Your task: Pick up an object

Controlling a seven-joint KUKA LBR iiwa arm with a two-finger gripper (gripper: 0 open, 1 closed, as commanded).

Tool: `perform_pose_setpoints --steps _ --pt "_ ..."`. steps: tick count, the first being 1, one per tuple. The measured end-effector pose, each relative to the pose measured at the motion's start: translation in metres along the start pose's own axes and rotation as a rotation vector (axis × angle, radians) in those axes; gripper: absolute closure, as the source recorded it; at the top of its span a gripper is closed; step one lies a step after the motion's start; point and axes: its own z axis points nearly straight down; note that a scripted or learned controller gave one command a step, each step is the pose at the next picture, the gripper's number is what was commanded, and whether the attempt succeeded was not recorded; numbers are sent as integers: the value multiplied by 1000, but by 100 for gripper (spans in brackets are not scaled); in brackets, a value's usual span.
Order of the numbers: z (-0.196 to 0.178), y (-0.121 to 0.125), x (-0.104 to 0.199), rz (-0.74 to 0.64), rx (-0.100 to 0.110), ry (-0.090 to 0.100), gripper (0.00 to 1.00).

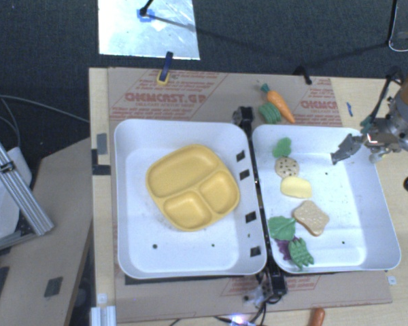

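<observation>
1. Camera view, tool: gripper (pixel 347 149) poised over the right part of the right bin (pixel 367 202), near its far edge, reaching in from the right. One dark finger juts left; whether spread or closed, cannot tell. Nothing seen between the fingers.

2. Camera view, candidates: all in the left half of the right bin, well apart from the gripper. From far to near: green leaf piece (pixel 282 147), speckled cookie (pixel 286 166), pale yellow lump (pixel 296 187), toast slice (pixel 311 218), leafy green cluster (pixel 282 228) touching a purplish bit, small green piece (pixel 301 253).

3. Camera view, elsewhere: yellow divided tray (pixel 192 187) in the left bin (pixel 132 250), three compartments, smooth moulded plastic. Toy carrot (pixel 279 103) lying on the cardboard beyond the bins.

4. Materials and shapes: mostly toy food, probably hard, smooth and low-profile. Toast and cookie flat, with little edge to pinch. Yellow lump rounded, likely slippery. Bins glossy white, with shallow sloped walls.

5. Risks, as judgement: closing on air if the descent happens here, since bare bin floor lies below. Flat pieces apt to skid sideways under the fingers. Near-left cluster crowded, so possibly two items nudged or none caught. Items close to the left wall awkward for finger clearance.
</observation>
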Motion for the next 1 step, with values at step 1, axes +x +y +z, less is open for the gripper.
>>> perform_pose_setpoints --steps 1 --pt "66 -85 -25 8 11 2 0"
